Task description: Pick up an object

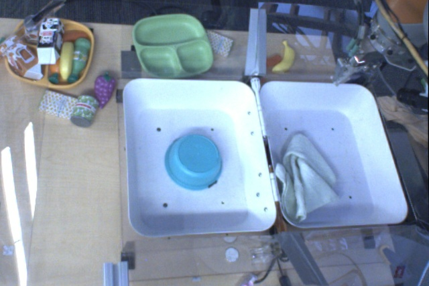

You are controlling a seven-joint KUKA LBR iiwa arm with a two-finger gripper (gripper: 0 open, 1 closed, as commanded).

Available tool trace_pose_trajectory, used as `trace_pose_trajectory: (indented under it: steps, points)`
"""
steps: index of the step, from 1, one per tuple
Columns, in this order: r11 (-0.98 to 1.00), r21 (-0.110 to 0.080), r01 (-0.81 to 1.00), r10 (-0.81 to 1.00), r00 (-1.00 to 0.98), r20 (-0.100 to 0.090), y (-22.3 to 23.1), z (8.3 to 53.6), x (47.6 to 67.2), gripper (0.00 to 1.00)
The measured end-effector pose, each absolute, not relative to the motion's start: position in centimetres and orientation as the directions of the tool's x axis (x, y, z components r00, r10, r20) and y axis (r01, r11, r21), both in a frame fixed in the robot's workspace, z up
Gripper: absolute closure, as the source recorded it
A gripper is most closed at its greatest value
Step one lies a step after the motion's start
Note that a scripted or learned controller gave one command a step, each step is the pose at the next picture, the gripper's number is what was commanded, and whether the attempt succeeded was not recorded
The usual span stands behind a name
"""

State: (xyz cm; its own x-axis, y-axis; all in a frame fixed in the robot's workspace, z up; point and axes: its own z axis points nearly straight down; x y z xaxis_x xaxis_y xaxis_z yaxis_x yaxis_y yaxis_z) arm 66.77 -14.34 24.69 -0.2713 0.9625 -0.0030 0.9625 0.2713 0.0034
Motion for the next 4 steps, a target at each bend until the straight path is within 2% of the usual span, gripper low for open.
trace_pose_trajectory:
  steps: [1,3,4]
  points:
    - [0.401,0.004,0.916,0.916,-0.401,-0.004,-18.4,26.3,67.0,1.00]
    - [0.399,0.005,0.917,0.917,-0.399,-0.004,-15.0,23.7,67.0,1.00]
    - [0.404,0.010,0.915,0.915,-0.404,-0.008,-14.9,24.9,67.2,1.00]
